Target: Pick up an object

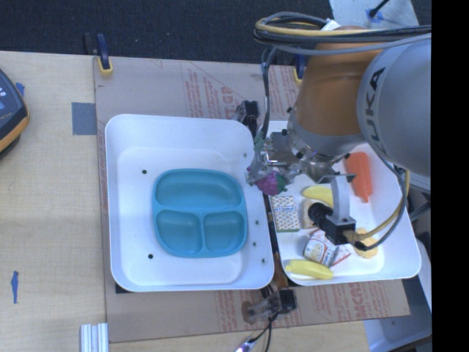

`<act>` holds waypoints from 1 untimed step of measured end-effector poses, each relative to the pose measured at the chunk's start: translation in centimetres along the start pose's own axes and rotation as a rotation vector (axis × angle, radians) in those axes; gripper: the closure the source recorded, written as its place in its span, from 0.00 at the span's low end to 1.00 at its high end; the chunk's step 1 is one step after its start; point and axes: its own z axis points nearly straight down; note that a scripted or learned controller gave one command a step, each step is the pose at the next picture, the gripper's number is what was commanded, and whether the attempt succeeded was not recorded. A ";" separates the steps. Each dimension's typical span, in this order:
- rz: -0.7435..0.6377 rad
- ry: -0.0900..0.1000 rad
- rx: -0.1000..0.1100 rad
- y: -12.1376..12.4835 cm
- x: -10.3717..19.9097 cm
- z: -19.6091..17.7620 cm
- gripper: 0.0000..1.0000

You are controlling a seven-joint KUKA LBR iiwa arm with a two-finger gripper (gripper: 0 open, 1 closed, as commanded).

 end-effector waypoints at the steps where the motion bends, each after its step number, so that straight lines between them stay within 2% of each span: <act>1: -0.003 -0.001 0.001 -3.9 2.9 1.1 1.00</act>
